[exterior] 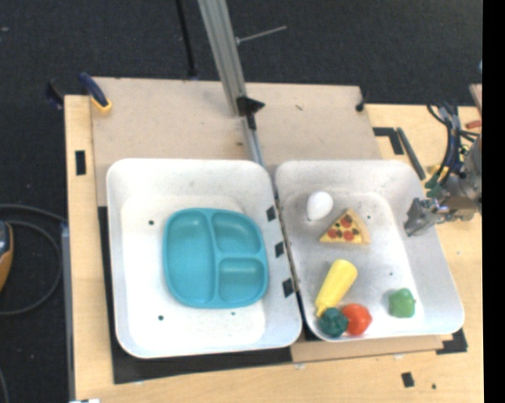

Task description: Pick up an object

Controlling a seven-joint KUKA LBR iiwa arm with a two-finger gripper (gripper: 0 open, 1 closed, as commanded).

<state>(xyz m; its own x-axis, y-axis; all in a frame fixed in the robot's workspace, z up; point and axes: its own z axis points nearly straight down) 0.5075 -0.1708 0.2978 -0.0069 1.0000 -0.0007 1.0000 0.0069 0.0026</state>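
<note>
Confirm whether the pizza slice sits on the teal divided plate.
No, the toy pizza slice lies in the right white bin, while the teal divided plastic plate occupies the left.

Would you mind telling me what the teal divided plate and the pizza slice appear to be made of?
The teal divided plate looks like moulded plastic with a smooth, slightly matte finish: one even colour and rounded compartment ridges. The pizza slice seems to be a toy, probably plastic or rubber, given its flat, bright colours, though the view is too coarse to be sure.

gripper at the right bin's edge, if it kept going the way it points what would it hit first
Likely the pizza slice: the gripper points leftward into the right bin. Its height is unclear, so it may meet the bin floor first.
</note>
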